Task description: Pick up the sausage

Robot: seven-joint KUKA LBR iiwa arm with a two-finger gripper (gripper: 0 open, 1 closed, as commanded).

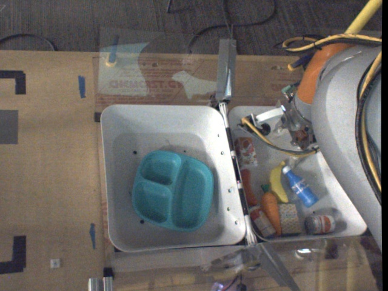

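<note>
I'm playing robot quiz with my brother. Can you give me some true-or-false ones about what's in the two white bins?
1. The teal plastic divided plate lies in the left white bin. True.
2. The long reddish-brown sausage lies on the teal plate. False: it lies in the right white bin, along the wall next to the left bin.
3. The blue plastic bottle lies beside the yellow banana. True.
4. The orange carrot is in the left bin. False: it is in the right bin, near the sausage.
5. The grey arm with an orange band reaches over the right bin. True.
</note>
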